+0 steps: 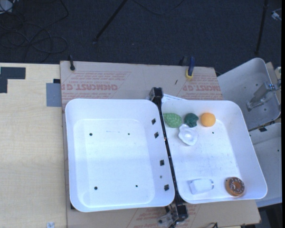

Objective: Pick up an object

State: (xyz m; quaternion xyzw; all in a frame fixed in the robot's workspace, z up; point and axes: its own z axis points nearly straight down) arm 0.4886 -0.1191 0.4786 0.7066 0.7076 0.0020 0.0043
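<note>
The right bin holds several small objects. Along its far side lie a pale green lump, a dark green ball and an orange ball in a row. Just in front of them rests a white crumpled piece. Near the front wall sit a white block and a brown ring-shaped donut. All of these lie free on the bin floor, with nothing touching them.
The left bin stands beside the right one, with a black clip strip along their shared edge. Both rest on a cardboard sheet held by a blue clamp. A grey metal plate stands at the far right.
</note>
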